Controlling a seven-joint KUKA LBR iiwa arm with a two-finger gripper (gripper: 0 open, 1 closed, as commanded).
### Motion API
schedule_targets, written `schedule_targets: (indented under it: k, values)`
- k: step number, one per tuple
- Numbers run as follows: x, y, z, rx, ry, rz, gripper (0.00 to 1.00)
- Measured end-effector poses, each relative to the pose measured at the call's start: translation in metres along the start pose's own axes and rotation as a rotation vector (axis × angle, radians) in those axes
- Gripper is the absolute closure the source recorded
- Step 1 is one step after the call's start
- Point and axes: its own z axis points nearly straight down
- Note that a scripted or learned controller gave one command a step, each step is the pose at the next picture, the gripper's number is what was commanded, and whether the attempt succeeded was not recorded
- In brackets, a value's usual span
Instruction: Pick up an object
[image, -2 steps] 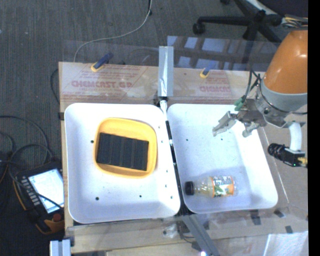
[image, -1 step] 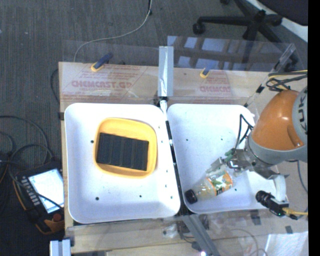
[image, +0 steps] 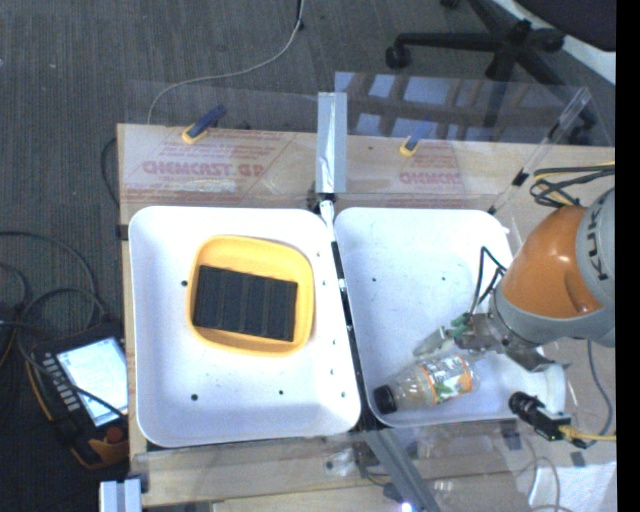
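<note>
Bottle (image: 428, 383) lies on its side in the right bin (image: 410, 260), down by that bin's near wall, with its dark cap pointing at the left bin (image: 160, 390). I see the gripper (image: 462, 337) low in the right bin too, just above the bottle's far end, but I cannot tell how its tips are set. A yellow dish (image: 254, 296) with a black pad (image: 246, 302) sits in the left bin.
</note>
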Motion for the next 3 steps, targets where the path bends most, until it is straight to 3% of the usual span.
schedule_targets:
  k: [1,2,3]
  values:
    - [0.001,0.003,-0.009,-0.006,0.001,-0.001,1.00]
    - [0.001,0.003,-0.009,-0.005,0.001,-0.001,0.00]
    - [0.012,0.002,-0.001,-0.010,-0.011,-0.012,0.00]
